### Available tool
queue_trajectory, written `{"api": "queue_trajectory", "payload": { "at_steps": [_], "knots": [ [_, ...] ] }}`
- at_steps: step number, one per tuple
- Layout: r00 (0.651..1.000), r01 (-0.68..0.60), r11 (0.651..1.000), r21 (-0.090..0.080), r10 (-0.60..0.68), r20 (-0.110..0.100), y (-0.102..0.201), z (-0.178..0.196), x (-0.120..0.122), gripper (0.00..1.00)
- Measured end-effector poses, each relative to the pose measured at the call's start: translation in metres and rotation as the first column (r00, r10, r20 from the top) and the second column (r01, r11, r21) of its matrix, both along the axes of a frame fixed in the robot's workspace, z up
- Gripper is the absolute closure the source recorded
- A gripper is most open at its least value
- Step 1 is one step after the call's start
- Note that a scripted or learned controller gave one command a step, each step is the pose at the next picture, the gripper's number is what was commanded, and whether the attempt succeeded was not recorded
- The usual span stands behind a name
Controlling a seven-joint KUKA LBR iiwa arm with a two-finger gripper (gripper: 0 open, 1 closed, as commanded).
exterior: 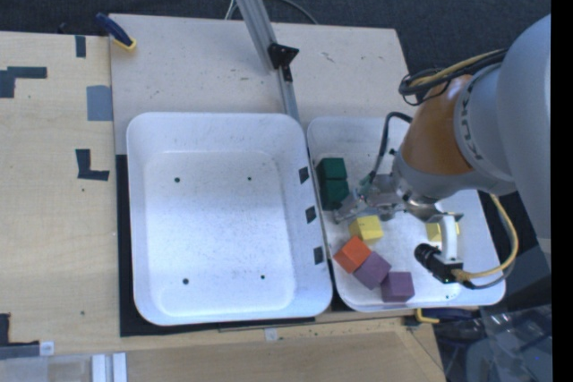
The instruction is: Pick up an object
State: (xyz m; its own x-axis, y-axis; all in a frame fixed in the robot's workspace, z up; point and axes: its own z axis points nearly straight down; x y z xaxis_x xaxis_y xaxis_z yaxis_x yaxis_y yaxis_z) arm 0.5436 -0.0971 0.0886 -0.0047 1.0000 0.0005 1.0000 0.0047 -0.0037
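Blocks, green (333, 181) to purple (397, 285), apparently six, fill right bin (345, 134).

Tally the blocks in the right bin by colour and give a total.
Green blocks: 2, stacked or touching
Yellow block: 1
Orange block: 1
Purple blocks: 2
Total: 6 blocks that I can see in the right bin; the arm may hide more.
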Motion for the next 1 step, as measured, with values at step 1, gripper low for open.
{"api": "queue_trajectory", "payload": {
  "at_steps": [1],
  "knots": [
    [1.000,0.007,1.000,-0.003,-0.007,0.003,-0.0499,0.0031,0.0144,0.00]
  ]
}}
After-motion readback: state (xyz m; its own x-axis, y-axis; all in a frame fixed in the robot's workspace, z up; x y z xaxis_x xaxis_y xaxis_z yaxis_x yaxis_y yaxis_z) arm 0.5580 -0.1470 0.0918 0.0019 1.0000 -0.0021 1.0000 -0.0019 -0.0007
